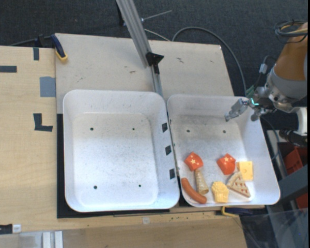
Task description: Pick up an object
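Lay heaped in the right bin's (258,138) near corner: sausage (194,190), corn (220,191), pizza slice (239,185), red pieces; hovered over its far right edge, gripper (243,109) carrying nothing (finger spread impossible to tell), approach barely begun, needing a reach toward that corner and descent.

left bin (72,138) | metal pole (137,30) | yellow clamp (59,48) | cable (212,35)

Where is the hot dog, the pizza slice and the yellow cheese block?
hot dog (194,191): camera view, middle of the orange-red sausage, front of right bin.
pizza slice (239,185): camera view, centre of the triangle's topped face.
yellow cheese block (245,170): camera view, middle of its top face.
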`<state>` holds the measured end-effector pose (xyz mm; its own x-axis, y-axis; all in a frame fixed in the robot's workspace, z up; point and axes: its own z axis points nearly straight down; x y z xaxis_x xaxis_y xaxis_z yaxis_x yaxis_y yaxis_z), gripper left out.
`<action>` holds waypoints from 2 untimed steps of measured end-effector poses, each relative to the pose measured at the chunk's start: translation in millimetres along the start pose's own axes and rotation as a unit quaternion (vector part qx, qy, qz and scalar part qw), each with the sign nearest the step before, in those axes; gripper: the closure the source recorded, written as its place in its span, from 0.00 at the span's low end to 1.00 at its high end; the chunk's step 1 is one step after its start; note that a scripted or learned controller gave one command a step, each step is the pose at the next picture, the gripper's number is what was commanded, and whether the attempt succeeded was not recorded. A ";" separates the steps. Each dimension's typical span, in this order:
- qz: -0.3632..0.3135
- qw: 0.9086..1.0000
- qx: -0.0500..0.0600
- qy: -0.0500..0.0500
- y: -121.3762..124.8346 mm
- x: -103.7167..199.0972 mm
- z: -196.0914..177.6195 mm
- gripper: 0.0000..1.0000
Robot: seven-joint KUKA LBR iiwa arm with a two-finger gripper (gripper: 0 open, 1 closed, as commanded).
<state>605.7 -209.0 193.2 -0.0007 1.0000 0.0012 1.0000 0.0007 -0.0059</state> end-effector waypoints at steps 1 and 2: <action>-0.001 1.000 -0.002 -0.001 1.1 0.1 -3.0 0.00; -0.001 1.000 0.001 0.000 -2.7 10.8 50.1 0.00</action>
<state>602.7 -198.1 143.1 -0.0020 1.0000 0.0010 1.0000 0.0020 -0.0069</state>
